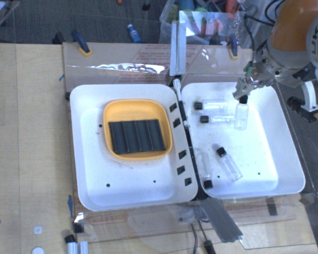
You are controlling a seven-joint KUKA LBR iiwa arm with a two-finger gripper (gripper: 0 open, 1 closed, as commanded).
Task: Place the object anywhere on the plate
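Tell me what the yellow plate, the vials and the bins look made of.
Yellow plate: likely matte plastic, evenly coloured with soft rounded edges. Vials: clear glass or plastic, see-through, with black caps. Bins: probably glossy white plastic, with rounded moulded corners.

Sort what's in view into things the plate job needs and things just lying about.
Job: yellow plate in the left bin, clear bottles in the right bin, gripper.
Lying about: dark grooved block on the plate, blue clamp, box of clutter.
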